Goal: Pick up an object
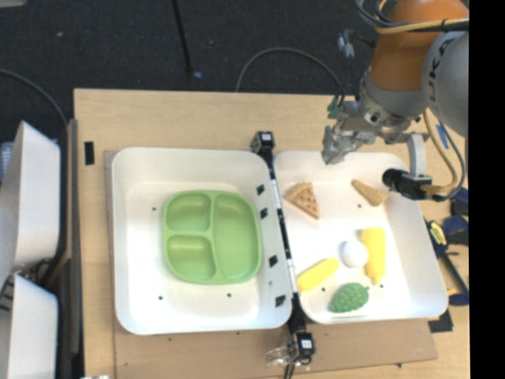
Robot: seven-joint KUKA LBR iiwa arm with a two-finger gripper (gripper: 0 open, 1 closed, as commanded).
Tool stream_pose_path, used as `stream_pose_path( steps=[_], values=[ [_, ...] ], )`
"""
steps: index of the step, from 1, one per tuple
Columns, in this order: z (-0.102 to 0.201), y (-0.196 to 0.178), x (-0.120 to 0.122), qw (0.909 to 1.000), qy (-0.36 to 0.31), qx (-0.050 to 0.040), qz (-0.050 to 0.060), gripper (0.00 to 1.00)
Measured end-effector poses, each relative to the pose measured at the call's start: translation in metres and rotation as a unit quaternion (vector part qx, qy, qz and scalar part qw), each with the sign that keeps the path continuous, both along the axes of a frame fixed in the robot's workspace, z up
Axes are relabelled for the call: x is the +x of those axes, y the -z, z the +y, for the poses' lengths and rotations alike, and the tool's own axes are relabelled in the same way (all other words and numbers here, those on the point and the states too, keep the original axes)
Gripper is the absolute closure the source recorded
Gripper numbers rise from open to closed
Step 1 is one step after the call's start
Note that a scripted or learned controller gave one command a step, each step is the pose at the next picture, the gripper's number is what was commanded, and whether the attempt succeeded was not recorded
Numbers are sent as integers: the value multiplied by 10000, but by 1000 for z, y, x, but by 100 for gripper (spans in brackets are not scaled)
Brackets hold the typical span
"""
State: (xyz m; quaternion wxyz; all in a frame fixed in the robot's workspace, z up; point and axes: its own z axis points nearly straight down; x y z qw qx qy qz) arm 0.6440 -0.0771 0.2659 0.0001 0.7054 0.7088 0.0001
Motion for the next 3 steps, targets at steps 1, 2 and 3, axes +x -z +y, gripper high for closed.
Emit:
stream_pose_path(
  steps=[1,2,3],
  values=[
    [50,13,-27,10000,-3,2,8,100],
    [95,26,-54,10000,-3,1,9,100],
    [141,15,-77,10000,-13,8,1,100]
  ],
)
